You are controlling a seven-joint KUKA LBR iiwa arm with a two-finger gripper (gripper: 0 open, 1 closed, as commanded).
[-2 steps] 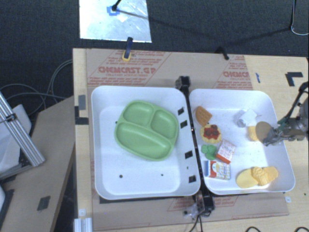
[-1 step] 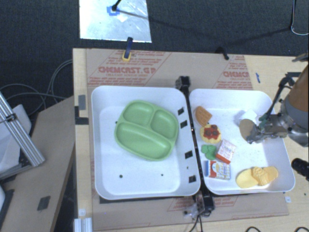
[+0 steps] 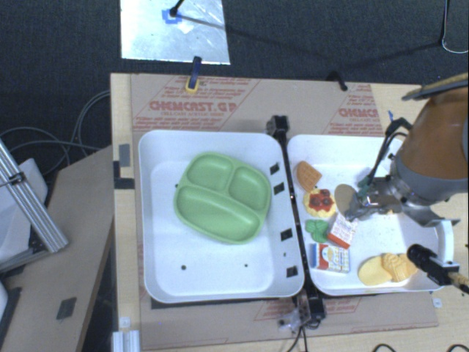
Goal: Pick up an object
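Two white bins (image 3: 157,218) — one green plate (image 3: 222,196); claw (image 3: 357,207) grip state unclear.

one fixed camera looks down at a slant from well above the bench (image 3: 220,97); both white bins fit in frame, the left bin (image 3: 157,218) near the middle, the right bin (image 3: 366,152) beside it toward the right edge; dark floor lies beyond the bench.
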